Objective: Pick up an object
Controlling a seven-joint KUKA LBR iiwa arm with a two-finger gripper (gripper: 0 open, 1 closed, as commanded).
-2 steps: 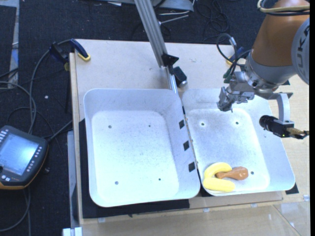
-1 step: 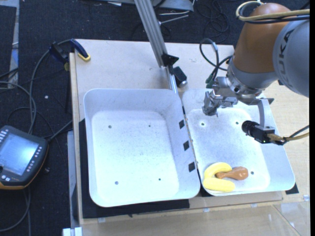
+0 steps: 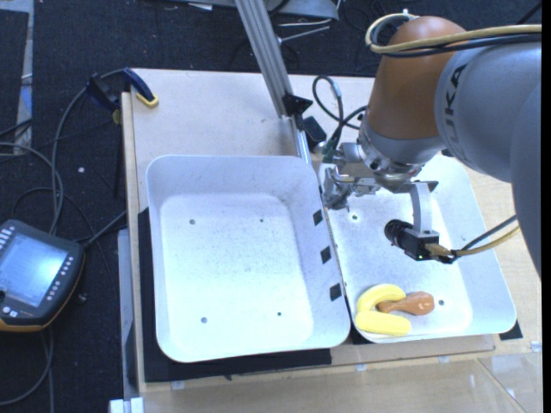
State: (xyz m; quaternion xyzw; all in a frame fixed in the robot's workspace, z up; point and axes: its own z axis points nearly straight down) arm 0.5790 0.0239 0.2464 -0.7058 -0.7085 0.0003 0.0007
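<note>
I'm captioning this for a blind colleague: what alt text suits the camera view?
A grey robot arm reaches from the right over the right white bin, where a yellow banana and a brown object lie touching near the front edge. Beside it stands the left white bin.

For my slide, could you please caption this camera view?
KUKA arm's gripper above right bin, far from banana.

Two white bins (image 3: pixel 232 256); one yellow banana (image 3: pixel 379 310); one brown object (image 3: pixel 415 303); one teach pendant (image 3: pixel 34 274).
</note>
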